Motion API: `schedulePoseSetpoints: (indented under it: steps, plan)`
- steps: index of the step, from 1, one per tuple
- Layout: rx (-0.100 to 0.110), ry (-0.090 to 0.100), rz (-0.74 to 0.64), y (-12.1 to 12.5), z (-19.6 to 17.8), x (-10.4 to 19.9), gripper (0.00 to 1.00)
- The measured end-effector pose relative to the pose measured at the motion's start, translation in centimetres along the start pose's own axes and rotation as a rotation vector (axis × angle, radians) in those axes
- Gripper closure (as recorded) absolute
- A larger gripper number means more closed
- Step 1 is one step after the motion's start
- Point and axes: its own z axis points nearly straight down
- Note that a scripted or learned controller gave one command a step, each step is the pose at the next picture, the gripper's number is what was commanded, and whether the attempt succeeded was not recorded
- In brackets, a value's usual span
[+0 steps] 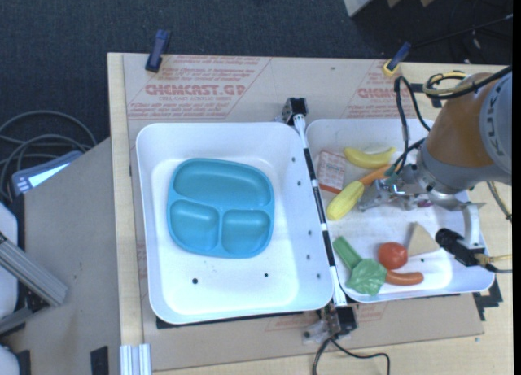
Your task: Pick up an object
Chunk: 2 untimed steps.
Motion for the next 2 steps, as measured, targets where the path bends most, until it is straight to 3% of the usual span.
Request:
schedulePoseSetpoints:
  steps: [1,2]
  plan:
    - [0.000,-0.001,0.000,8.7,-0.1,-4.3,0.00]
    - [0.018,0.001,0.001,10.3,0.2,-0.5,0.00]
